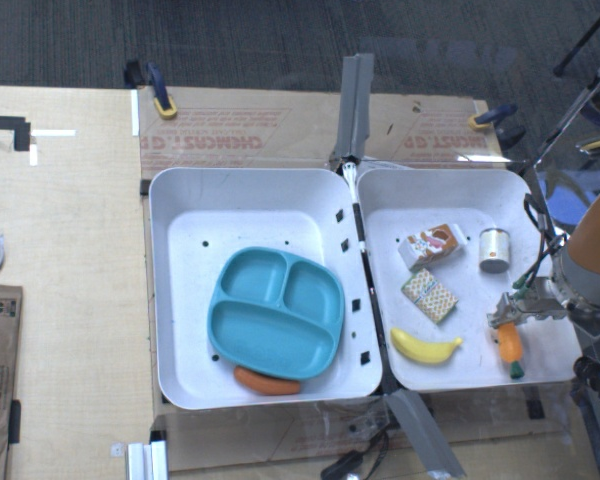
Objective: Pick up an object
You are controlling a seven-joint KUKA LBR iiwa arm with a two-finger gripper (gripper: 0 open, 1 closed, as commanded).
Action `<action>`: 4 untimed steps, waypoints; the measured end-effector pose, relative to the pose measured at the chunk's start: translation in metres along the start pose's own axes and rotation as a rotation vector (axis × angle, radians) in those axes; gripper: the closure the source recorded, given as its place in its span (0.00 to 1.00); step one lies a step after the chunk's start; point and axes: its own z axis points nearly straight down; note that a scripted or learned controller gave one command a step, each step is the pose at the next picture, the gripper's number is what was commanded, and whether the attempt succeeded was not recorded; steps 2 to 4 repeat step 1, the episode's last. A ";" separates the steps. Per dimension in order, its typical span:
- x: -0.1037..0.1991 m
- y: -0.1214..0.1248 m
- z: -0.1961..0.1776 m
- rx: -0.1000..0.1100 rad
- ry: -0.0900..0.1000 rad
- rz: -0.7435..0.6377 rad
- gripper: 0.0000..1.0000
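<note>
My gripper (512, 315) hangs low over the right bin's (450, 196) right edge, reaching in from the right. Directly below it, touching or nearly so, lies an orange carrot (508, 344) with a green tip pointing to the bin's front. A yellow banana (426, 346) lies at the front of the same bin. Behind it is a small patterned packet (429, 295), then a pink-and-white carton (431, 246) and a silver can (493, 249) on its side.
The left bin (180, 268) holds a blue divided plate (277, 312), with an orange sausage (267, 381) tucked at its front edge. Clamps (160, 93) and cardboard lie behind the bins. Cables run along the right side by the arm.
</note>
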 end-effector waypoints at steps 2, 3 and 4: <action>0.028 0.043 -0.129 -0.001 -0.004 -0.005 1.00; 0.028 0.043 -0.129 -0.001 -0.004 -0.005 1.00; 0.028 0.043 -0.129 -0.001 -0.004 -0.005 1.00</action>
